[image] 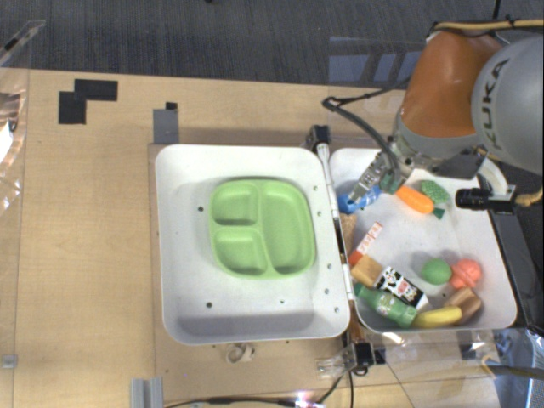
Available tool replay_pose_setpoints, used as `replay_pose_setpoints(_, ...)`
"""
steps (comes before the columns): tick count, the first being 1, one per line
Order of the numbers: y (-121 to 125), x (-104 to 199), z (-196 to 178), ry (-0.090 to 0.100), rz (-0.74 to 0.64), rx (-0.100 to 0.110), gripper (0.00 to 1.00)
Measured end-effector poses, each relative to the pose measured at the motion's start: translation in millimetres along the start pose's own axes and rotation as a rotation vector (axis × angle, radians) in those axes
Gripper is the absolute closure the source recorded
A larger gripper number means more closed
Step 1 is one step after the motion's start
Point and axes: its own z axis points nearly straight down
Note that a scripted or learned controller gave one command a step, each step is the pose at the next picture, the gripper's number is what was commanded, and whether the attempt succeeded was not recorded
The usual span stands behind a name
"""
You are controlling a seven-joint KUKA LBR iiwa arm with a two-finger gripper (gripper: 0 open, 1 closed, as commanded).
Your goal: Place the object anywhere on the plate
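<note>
Green plate [259, 228], one, in left bin [183, 253], well left of gripper [371, 183], right bin [501, 304] with about ten toys, gripper low over its near-left corner, fingers pinching one blue object [353, 201], orange carrot [416, 200] just right.

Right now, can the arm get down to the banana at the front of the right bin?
Probably yes. The banana lies uncovered from above, but it touches the green bottle and the brown toy crowds it, leaving little room beside it. The gripper is at the bin's far left corner.
</note>
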Motion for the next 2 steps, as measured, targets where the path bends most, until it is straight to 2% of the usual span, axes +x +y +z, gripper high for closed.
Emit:
replay_pose_setpoints(1, 47.5, 59.2, -6.5, 0.01, -0.079, 0.004, 1.0)
replay_pose_setpoints(2, 75.5, 118.1, -34.7, 0.009, 0.044, 0.004, 1.0)
